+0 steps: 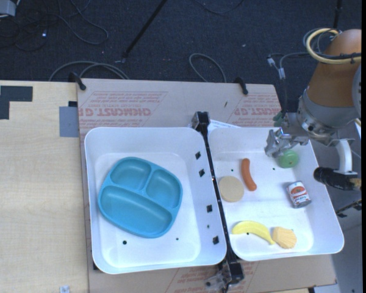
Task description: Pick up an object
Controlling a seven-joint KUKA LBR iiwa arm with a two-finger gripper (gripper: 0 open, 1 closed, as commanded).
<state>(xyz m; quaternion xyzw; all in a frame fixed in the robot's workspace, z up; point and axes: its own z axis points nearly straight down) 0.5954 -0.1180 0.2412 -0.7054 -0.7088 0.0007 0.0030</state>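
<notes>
Over the right bin (329, 240), near its far right corner: gripper (279, 144) hanging low, fingers pointing down, touching or just above a small green ball (288, 159); whether apart or together, impossible to tell, and no grasp showing. Lying elsewhere in that bin: an orange sausage (249, 174), a tan round disc (231, 188), a small can (299, 195), a yellow banana (252, 230) and a pale yellow lump (285, 237). Sitting in the left bin (104, 139): a blue divided plate (140, 196).
</notes>
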